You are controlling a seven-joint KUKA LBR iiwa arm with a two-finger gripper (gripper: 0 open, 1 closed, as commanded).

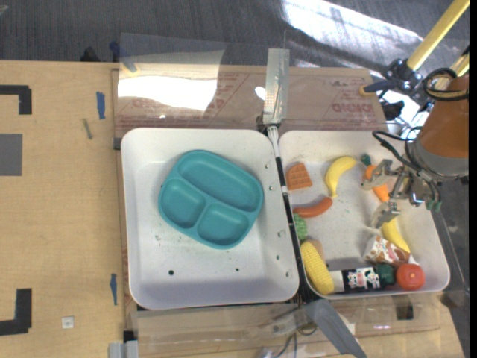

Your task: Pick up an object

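Note:
My gripper [384,193] hangs low over the right side of the right bin [349,226], open, its fingers [381,172] spread apart. A small orange toy piece [380,194] lies in the gap between them; whether they touch it I cannot tell. Nothing is lifted. Around it lie a yellow banana [340,173], an orange waffle [299,176], a red sausage [314,206], a second yellow piece [396,236], a corn cob [316,267], a dark bottle [364,278] and a red tomato [411,276].
A teal divided plate [211,198] lies in the left bin [138,230]. A raised divider [282,200] runs between the two bins. The grey arm with its orange band [447,125] and cables comes in over the right bin's far right corner.

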